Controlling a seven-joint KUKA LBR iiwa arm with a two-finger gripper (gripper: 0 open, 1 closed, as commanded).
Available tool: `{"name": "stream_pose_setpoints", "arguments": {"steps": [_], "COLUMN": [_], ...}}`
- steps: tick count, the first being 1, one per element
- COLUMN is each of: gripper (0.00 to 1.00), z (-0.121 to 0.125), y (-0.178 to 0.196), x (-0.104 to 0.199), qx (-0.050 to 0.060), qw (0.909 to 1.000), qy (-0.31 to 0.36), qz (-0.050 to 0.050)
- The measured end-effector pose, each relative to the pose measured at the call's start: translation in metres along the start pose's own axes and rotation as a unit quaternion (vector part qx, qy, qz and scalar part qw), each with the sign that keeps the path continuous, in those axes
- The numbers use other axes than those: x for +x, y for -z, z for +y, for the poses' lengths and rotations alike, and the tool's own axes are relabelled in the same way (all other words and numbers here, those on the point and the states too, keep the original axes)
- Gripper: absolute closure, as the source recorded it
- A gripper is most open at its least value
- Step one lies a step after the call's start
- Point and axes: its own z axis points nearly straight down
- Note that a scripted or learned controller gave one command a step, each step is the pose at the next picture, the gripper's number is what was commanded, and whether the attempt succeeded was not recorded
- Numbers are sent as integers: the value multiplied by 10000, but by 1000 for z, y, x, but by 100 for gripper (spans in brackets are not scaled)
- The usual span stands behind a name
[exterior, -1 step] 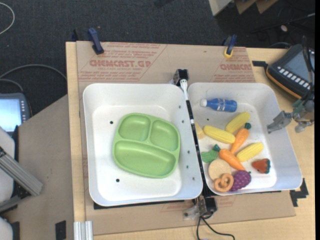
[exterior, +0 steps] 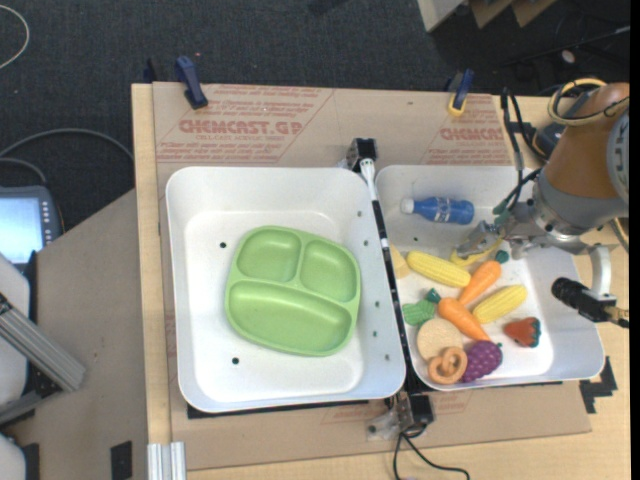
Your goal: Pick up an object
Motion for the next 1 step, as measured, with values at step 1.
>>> {"name": "stream_pose_setpoints", "arguments": {"steps": [1], "gripper": [100], "z": [-1], "y": [18], "x": [-4], "qx": [-40], "qw": [10000], "qy": [-24], "qz": [-23]}}
